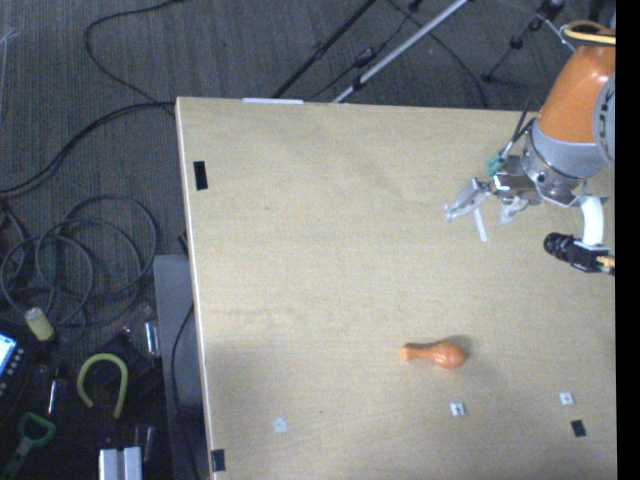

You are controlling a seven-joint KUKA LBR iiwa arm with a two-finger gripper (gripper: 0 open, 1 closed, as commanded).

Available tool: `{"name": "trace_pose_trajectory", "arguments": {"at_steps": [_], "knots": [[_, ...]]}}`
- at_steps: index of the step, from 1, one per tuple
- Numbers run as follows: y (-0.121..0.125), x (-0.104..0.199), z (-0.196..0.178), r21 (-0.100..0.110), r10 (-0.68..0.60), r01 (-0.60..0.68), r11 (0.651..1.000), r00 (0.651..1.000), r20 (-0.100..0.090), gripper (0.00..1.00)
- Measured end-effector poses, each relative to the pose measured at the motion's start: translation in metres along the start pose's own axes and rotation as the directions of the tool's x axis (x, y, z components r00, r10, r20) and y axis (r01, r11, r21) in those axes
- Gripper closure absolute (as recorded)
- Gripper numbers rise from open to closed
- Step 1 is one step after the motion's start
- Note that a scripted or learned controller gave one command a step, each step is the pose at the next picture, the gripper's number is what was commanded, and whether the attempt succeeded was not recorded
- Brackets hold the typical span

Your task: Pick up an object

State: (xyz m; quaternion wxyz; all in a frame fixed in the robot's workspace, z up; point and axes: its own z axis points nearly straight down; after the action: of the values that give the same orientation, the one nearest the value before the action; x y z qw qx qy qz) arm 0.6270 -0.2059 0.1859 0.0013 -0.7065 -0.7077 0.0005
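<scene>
One orange object [435, 354], bulb-shaped with a narrow neck pointing left, lies on the tan bench surface [300, 268], well below the jaws and slightly to their left, apart from them. The gripper [478, 211] hangs over the bench's upper right, jaws spread with nothing between them. The orange-banded arm [580, 108] enters from the right.

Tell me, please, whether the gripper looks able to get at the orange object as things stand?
Probably yes. The orange object lies alone on the bare bench, and nothing stands between it and the gripper, which hangs above the bench farther back.
</scene>
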Motion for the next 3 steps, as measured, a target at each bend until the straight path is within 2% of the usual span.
{"name": "trace_pose_trajectory", "arguments": {"at_steps": [1,2,3], "knots": [[0.037,-0.012,0.094,0.000,0.052,-0.052,0.999,0.999,0.005,0.00],[0.042,-0.001,0.094,0.001,-0.130,0.130,0.992,0.992,0.005,0.00],[0.042,0.020,0.089,-0.001,-0.448,0.448,0.894,0.894,0.004,0.00]]}}
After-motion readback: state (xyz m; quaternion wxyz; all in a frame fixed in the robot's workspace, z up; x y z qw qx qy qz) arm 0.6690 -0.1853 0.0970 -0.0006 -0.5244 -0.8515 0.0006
